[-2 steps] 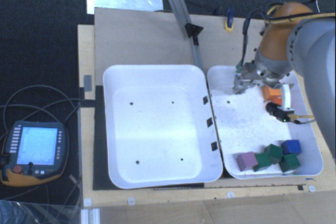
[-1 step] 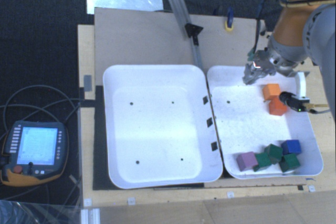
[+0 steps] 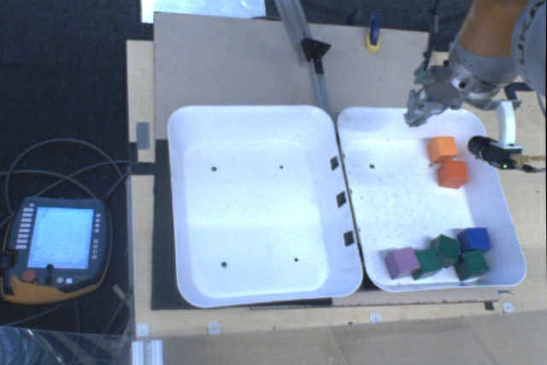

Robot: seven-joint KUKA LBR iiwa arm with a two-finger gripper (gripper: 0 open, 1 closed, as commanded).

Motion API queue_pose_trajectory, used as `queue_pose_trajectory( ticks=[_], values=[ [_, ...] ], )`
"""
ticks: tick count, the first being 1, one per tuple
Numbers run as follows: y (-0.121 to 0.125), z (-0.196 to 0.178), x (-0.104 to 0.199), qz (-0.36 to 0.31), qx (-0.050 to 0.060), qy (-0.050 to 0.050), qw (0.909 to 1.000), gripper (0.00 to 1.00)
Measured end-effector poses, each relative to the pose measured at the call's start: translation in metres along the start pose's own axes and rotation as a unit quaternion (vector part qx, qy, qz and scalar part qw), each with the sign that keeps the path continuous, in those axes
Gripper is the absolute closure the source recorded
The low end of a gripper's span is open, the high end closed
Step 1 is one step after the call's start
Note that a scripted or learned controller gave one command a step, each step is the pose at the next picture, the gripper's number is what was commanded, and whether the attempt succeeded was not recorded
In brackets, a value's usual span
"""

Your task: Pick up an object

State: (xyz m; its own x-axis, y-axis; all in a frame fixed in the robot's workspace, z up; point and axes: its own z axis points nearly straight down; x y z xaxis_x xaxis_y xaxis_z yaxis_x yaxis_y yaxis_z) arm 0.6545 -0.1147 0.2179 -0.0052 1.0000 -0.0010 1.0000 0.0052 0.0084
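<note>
- Below me, two shallow white bins sit side by side on the bench; the left bin (image 3: 256, 201) shows bare white floor with a few dark dots.
- Over in the right bin (image 3: 402, 209), two orange cubes sit near the far right side: a lighter orange cube (image 3: 442, 150) and, just nearer the camera, a darker orange cube (image 3: 452, 174), close together or perhaps touching.
- Down in that bin's near right corner, a cluster huddles: a purple block (image 3: 400, 261), two green blocks (image 3: 445, 250) (image 3: 471, 266), a smaller green piece (image 3: 427, 264) and a blue block (image 3: 474, 238), packed against one another.
- My gripper (image 3: 423, 108) hangs over the far rim of the right bin, just beyond the lighter orange cube; I cannot tell how it is set, and I see nothing in it.
- A grey pole (image 3: 291, 4) slants across the bench toward the gap between the bins.
- Much of the right bin's floor, left of the cubes, lies open; a teach pendant (image 3: 55, 248) rests left of the bench.
</note>
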Motion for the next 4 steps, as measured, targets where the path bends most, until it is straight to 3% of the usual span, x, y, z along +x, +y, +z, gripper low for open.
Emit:
queue_pose_trajectory(
  ticks=[1, 4],
  values=[
    [0.001, -0.025, 0.000, 0.000, 0.002, 0.000, 1.0000, 1.00],
    [-0.002, -0.016, 0.166, -0.003, 0.004, 0.002, 1.0000, 1.00]
  ],
)
